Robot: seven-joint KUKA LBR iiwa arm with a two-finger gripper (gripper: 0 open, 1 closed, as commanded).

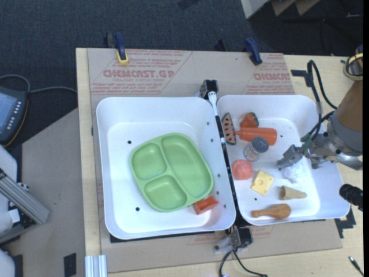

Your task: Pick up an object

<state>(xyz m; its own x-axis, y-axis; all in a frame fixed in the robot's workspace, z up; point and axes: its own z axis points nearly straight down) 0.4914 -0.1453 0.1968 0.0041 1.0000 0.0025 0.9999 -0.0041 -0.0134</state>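
My gripper (290,158) hangs over the right part of the right bin (271,101), reaching in from the right. Just below it lies a small white crumpled object (296,172). To its left stand a small grey-lidded jar (255,149) and an orange carrot (258,134). Also in this bin are a strawberry (249,120), a watermelon slice (228,128), a pink ball (243,169), a yellow cheese wedge (262,183), a tan cone piece (293,193) and a brown drumstick (272,213). Nothing is visibly held.
The left bin (115,111) holds a green divided plate (170,171) with a small orange block (205,205) at its lower right edge. Blue clamps (252,51) sit at the board's far edge. Cables (314,79) run near the arm.
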